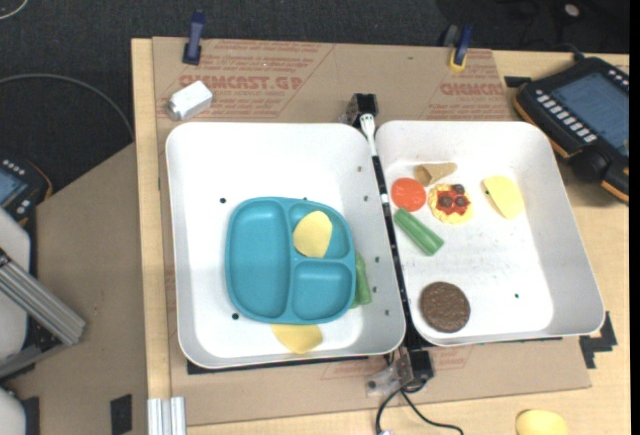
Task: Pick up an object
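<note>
The right bin (560, 223) holds several toy foods: a red tomato slice (408, 193), a green pod (418, 232), a small pizza piece with dark toppings (451, 203), a tan cone-like piece (435, 172), a yellow wedge (503, 196) and a brown round patty (444, 306). In the left bin (200, 183) lies a teal divided plate (275, 263) with a yellow piece (313, 234) on it. Another yellow piece (297, 336) lies by the plate's front edge, and a green sliver (361, 283) rests at its right side.
A black handheld pendant (585, 118) lies at the bench's right. A small white block (190, 100) sits on the cardboard behind the left bin. Two blue clamps (193, 36) (460, 45) hold the cardboard's back edge. A yellow object (540, 422) lies at the bottom right.
</note>
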### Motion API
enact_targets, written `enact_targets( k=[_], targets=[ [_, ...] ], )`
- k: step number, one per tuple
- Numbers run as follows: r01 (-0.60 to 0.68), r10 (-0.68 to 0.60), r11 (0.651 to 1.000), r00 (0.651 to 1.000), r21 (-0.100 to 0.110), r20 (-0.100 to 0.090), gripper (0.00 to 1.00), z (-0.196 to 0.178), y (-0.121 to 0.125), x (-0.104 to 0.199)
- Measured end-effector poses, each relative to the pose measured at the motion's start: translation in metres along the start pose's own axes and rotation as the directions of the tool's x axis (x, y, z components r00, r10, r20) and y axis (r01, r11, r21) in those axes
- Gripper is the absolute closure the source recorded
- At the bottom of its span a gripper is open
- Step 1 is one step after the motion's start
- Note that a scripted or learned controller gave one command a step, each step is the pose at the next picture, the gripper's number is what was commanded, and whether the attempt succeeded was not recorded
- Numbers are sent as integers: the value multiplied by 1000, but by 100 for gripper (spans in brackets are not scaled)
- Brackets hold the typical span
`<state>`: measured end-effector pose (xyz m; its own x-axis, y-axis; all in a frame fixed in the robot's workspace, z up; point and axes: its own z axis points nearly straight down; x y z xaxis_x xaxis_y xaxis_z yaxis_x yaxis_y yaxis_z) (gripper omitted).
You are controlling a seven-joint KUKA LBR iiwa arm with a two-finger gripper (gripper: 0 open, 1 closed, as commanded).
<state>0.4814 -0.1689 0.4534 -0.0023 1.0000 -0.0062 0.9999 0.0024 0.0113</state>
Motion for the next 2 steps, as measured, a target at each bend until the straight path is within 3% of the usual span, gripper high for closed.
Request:
enact_targets(
  k=[2],
  targets=[
    [1, -1, 1000, 1000, -9, 5, 100, -22, 2, 0]
  ],
)
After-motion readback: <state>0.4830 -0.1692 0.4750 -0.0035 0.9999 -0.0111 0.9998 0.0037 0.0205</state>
